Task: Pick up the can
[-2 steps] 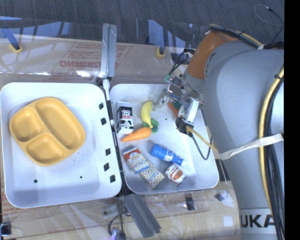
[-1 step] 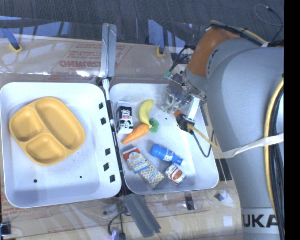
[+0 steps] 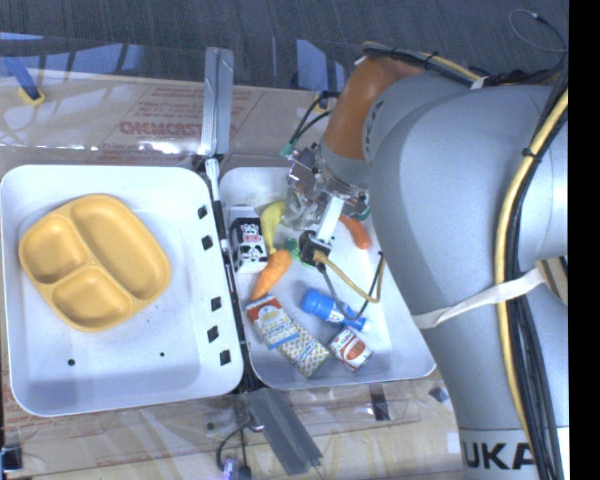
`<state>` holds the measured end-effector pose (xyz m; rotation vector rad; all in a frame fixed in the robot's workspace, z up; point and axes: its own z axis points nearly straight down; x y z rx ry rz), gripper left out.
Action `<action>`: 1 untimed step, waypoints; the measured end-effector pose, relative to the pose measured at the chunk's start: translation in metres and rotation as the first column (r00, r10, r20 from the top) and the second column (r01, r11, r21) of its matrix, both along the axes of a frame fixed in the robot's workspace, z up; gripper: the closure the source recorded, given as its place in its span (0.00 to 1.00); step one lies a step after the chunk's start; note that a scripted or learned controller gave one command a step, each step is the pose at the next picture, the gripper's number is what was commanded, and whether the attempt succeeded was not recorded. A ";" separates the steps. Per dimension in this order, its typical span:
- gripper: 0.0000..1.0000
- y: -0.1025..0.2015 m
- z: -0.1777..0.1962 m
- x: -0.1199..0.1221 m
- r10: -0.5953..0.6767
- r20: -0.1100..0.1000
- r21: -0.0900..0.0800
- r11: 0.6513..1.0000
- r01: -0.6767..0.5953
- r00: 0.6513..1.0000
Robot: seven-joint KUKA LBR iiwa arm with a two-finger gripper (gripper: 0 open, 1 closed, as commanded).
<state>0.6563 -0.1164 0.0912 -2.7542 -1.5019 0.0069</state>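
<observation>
The setting is a robotics laboratory test bench. Indicators: a grey industrial arm [image 3: 460, 218] (KUKA lettering at its base), two white bins [image 3: 40, 368] side by side, and a taped plastic sheet [image 3: 110, 118] behind them.

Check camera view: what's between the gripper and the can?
In the camera view, a yellow banana-like toy lies between the gripper and the can, with the carrot just below that gap.

A yellow divided plate [image 3: 93, 259] lies in the left bin [image 3: 40, 383]. In the right bin [image 3: 405, 360] lie a banana [image 3: 271, 222], a carrot [image 3: 270, 272], a blue bottle [image 3: 330, 308], a patterned carton [image 3: 288, 336] and a small red-and-white packet [image 3: 350, 349], close together.
</observation>
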 end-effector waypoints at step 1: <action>1.00 0.050 0.101 -0.077 0.034 0.002 0.001 0.999 -0.034 0.999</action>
